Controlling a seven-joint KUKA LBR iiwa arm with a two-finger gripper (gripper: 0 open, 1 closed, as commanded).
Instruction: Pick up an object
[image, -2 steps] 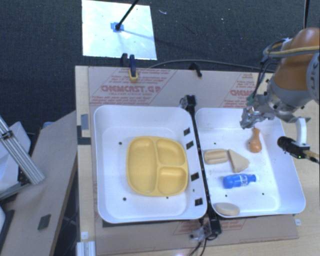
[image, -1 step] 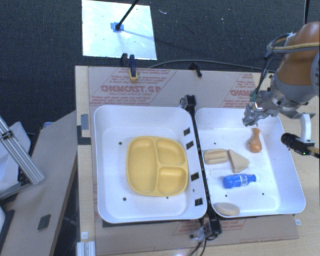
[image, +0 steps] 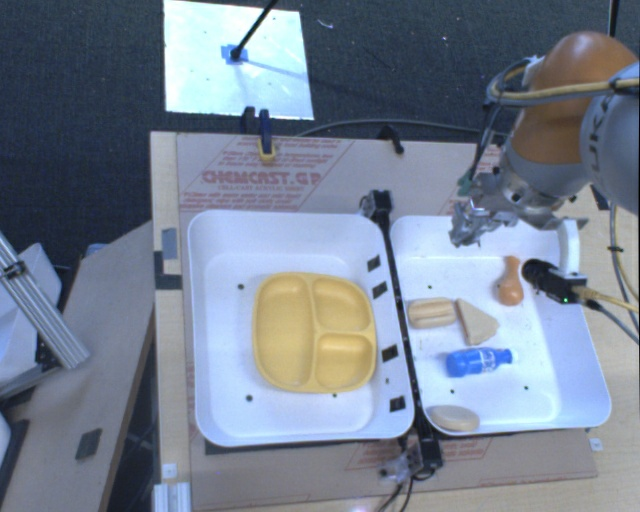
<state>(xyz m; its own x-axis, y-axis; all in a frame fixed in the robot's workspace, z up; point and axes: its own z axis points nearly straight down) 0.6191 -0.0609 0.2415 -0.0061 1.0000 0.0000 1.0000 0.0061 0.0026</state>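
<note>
Pretty bright and even overhead, slightly soft all over; glare washing out the white bins, faint shadows beside the yellow tray.

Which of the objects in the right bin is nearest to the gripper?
The orange-brown pear-shaped piece, just below and right of the gripper. The hot dog bun, wedge, blue bottle and oval piece lie farther.

A robotics lab: bench with two white bins, clamps, cables.

Red lettering is showing on the brown board at twelve o'clock from the left bin. It is reading "CHEMCAST GP". No other writing is reading clearly.
</note>
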